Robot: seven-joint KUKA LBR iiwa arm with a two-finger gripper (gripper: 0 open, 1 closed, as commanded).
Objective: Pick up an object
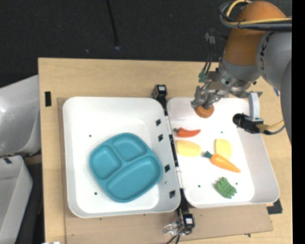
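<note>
Two white bins on the table. Left bin: one blue divided plate. Right bin: one red chili, two yellow pieces, one carrot, one green piece. Above the chili, pincer closed around one orange ball.

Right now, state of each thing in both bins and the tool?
tool: over the right bin's far end, shut on the orange round piece
orange round piece: between the tool's fingers
blue divided plate: flat in left bin, nothing on it
red chili: lying loose
two yellow pieces: lying apart
carrot: on its side
green piece: lying loose
</note>
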